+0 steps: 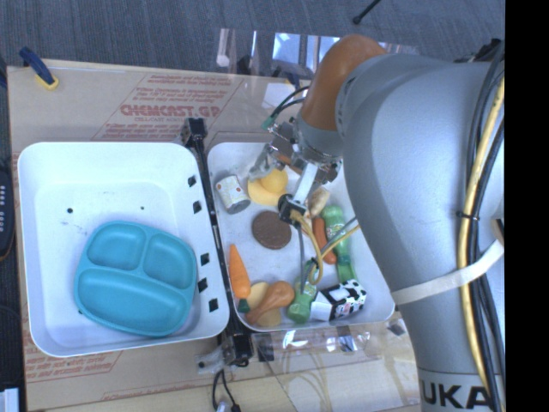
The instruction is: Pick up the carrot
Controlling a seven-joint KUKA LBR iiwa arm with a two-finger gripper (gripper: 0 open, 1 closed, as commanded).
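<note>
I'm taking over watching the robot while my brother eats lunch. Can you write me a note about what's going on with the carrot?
Gripper: over the far end of the right bin, above a yellow toy. The carrot is not in it.
Carrot: lying along the right bin's left wall, toward the near end, apart from the gripper.
Done: nothing so far.
Left: bring the gripper to the carrot, grasp it, lift it.

Tray (135,277) in left bin (51,157), carrot (238,271) (by left wall) in right bin (236,157)

Two white bins (51,187) (238,157), one blue tray (135,277); at least one carrot (238,270)
</note>
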